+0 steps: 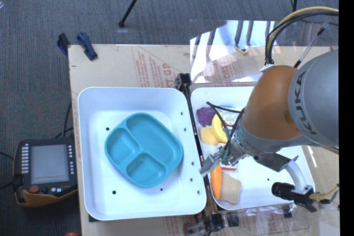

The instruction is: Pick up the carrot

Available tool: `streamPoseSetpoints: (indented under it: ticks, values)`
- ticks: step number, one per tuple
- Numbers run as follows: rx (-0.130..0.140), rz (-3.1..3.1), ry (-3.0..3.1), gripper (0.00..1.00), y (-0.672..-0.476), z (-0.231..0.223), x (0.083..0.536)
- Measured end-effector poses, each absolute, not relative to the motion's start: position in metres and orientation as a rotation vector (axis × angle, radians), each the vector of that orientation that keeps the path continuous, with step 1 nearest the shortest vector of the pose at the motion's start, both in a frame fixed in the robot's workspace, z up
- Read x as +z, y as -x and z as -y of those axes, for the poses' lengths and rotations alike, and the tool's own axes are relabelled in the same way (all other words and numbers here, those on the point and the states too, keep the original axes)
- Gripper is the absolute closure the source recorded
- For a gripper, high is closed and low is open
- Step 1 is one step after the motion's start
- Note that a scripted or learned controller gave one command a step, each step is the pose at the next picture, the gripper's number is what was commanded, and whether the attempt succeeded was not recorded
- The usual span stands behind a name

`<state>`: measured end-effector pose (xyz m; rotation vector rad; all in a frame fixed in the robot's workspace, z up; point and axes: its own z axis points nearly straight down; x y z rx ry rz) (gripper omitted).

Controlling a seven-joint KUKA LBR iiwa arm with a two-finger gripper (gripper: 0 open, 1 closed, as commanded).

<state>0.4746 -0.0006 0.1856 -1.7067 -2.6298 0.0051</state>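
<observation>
The carrot (216, 182) is a short orange piece lying near the front left corner of the right bin (260, 199). Its far end is hidden under my gripper (210, 164), which hangs low just above it at the bin's left wall. The grey and orange arm (276, 110) covers much of the right bin behind the gripper. I cannot make out whether anything is between the jaws.
A beige chunk (231, 191) touches the carrot's right side. Yellow pieces (213, 132) and a purple piece (205, 115) lie further back. A blue divided plate (144, 149) sits in the left bin (94, 113). A teach pendant (47, 166) rests off the bench at left.
</observation>
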Motion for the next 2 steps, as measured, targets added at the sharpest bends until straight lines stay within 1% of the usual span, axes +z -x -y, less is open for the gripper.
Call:
streamPoseSetpoints:
  ticks: [1, 2]
  values:
    - [0.007, 2.367, 2.057, 0.0, -0.475, 0.026, 0.186]
    - [0.009, 1.845, 2.536, 0.0, -0.515, 0.093, 0.085]
